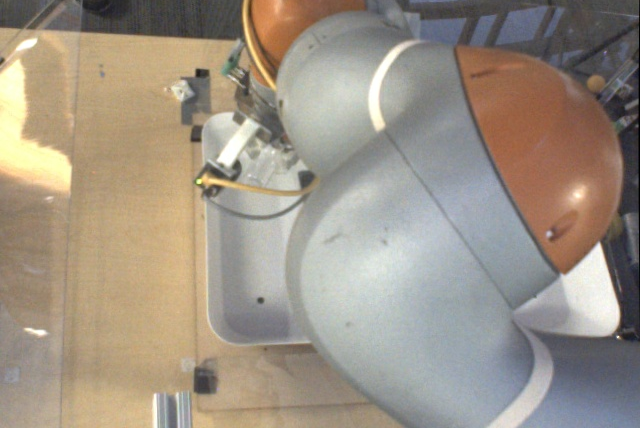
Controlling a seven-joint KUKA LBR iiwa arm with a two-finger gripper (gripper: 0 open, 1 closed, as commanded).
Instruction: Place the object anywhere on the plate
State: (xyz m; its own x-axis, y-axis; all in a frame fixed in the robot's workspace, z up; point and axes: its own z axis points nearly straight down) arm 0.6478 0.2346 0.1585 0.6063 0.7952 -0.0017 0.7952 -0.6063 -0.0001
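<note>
My grey arm, with its orange bands, looms close to the camera and covers most of both bins. Its wrist end carries the gripper, which reaches down over the far corner of the left white bin. A yellow cable loops beneath the wrist. The arm's bulk hides whatever lies under and to the right of the wrist.
Bare wooden bench stretches left of the bin. A small dark bracket sits by the bin's far corner, and a black block and a metal piece lie near its front. A tiny dark speck marks the bin floor.
</note>
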